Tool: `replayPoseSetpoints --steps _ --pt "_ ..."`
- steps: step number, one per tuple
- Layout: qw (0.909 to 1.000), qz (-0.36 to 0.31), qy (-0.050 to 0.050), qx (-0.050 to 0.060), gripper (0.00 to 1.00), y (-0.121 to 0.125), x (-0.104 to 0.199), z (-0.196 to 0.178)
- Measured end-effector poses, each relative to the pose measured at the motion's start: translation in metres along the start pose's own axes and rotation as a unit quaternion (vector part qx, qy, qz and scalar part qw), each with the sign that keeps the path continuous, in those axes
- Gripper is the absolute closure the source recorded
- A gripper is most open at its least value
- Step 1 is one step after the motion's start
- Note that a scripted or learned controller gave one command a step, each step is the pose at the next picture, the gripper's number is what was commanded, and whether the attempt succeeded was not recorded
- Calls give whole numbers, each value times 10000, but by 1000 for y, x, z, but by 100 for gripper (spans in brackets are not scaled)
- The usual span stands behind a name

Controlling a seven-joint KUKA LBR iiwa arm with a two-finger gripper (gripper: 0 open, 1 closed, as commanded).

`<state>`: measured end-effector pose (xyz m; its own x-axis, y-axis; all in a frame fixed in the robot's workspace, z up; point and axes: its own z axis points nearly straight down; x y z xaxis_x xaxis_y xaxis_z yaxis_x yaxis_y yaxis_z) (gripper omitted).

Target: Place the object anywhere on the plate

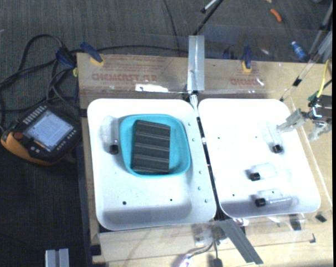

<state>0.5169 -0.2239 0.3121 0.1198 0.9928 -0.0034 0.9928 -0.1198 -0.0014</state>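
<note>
We see two shallow white bins side by side on a wooden tabletop (157,77). In the left bin (146,204) lies a turquoise plate (182,149), and on it rests a dark ribbed block (151,146), lying flat and a little turned, well inside the plate's rim. Just beside the plate's left edge lies a clear little bottle with a black cap (108,133), touching or nearly touching the plate; we cannot tell which.

The right bin (235,121) holds three more clear pieces with black caps: one in the upper right part (272,141), one near the middle (258,173), and one lying lengthwise near the front wall (272,199). They lie well apart from each other.

At the right edge of the view, over the far right corner of the right bin, we make out a metal part of the arm (307,115). The jaws are too small and blurred there for us to tell how they stand or whether they hold anything.

To the left of the tabletop, on the dark floor, sits a handheld control unit with a lit screen (43,133), with black cables (34,54) looping behind it.
</note>
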Motion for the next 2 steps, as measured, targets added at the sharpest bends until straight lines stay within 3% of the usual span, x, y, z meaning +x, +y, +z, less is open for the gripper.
replayPoseSetpoints --steps 1,2 --pt "10000 0 0 0 0 0 0 0" --pt "9986 522 1 -9 0 28 10 -86"
